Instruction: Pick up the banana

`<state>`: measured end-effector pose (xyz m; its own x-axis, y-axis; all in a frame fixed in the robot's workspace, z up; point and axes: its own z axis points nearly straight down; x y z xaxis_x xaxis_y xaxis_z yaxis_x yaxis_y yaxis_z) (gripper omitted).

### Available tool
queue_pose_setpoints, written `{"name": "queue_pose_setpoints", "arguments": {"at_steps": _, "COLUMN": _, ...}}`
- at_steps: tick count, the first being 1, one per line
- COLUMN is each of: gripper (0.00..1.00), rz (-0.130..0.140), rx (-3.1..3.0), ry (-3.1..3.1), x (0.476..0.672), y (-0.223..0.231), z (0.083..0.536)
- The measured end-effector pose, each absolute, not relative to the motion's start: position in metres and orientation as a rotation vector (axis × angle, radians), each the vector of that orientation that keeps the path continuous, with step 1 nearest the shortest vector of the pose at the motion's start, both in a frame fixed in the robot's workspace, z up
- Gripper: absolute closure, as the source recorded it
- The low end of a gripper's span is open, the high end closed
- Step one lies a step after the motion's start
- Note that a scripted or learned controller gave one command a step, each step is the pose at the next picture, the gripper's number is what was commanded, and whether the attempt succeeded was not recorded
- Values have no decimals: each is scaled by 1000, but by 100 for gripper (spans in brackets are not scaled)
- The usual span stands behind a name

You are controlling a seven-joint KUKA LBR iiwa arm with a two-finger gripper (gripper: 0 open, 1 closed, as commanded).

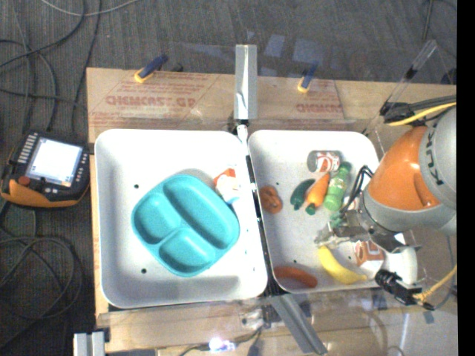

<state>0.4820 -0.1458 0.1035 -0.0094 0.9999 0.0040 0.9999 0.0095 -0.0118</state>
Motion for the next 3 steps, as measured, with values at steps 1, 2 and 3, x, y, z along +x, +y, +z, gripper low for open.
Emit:
{"name": "queue_pose_setpoints", "arguments": {"at_steps": 1, "gripper": 100, "rz": 12, "rx": -2621, "ry": -1733, "x": 513, "y": -59, "z": 208}}
{"name": "queue_pose_setpoints", "arguments": {"at_steps": 2, "gripper": 0, "rz": 12, "rx": -2621, "ry": -1732, "x": 513, "y": -60, "z": 208}}
{"name": "queue_pose_setpoints", "arguments": {"at_steps": 3, "gripper": 0, "rz": 11, "rx": -2502, "ry": -1890, "x": 482, "y": -122, "z": 115}}
